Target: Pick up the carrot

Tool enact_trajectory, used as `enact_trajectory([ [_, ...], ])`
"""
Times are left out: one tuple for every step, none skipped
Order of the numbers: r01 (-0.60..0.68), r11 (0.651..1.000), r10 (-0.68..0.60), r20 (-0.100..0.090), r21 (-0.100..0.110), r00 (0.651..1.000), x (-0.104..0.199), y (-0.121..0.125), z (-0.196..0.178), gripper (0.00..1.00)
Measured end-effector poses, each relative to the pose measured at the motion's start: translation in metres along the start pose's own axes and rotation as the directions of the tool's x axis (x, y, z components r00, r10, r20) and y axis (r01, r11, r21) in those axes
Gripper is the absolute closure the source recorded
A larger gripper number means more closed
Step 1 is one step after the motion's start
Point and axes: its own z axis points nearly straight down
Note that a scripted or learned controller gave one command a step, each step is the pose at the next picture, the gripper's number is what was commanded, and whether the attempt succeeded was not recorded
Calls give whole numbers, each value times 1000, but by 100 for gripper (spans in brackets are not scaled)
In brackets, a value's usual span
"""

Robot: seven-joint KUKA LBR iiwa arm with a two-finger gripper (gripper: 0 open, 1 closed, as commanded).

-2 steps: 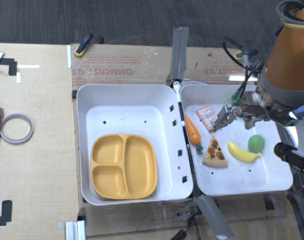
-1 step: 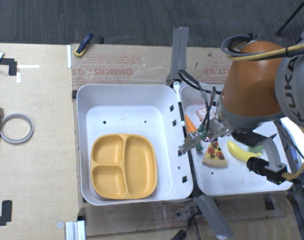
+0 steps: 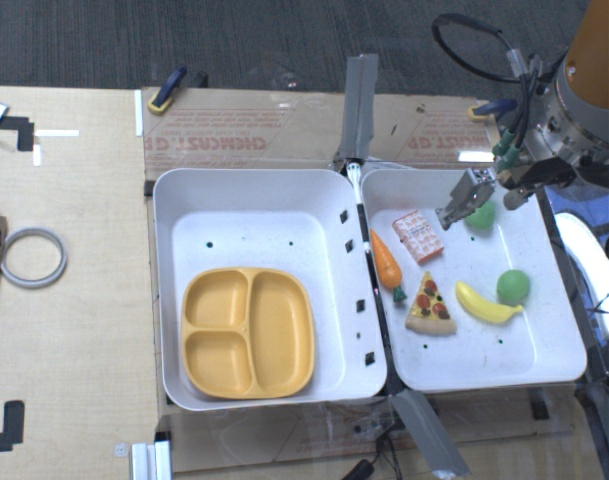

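Orange plastic carrot (image 3: 385, 258) at nine o'clock in my right bin (image 3: 544, 298) — light, stiff, slick; I'd pinch mid-body. Fingers (image 3: 462, 206) look pressed together — pinching nothing.

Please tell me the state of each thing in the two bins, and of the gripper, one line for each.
carrot: lying at the right bin's left edge, not held
gripper: above the right bin, holding nothing
pink box: lying flat
pizza slice: lying flat
banana: lying, touching the green ball
green ball: resting
yellow plate: lying in the left bin, right way up
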Motion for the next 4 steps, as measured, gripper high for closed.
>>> enact_trajectory([
  [113, 994, -113, -2, 2, 994, 40, 19, 156, 0],
  [112, 994, -112, -1, 3, 994, 39, 19, 148, 100],
  [111, 994, -111, 0, 3, 994, 38, 19, 148, 0],
  [111, 994, -111, 1, 5, 994, 37, 20, 140, 100],
])
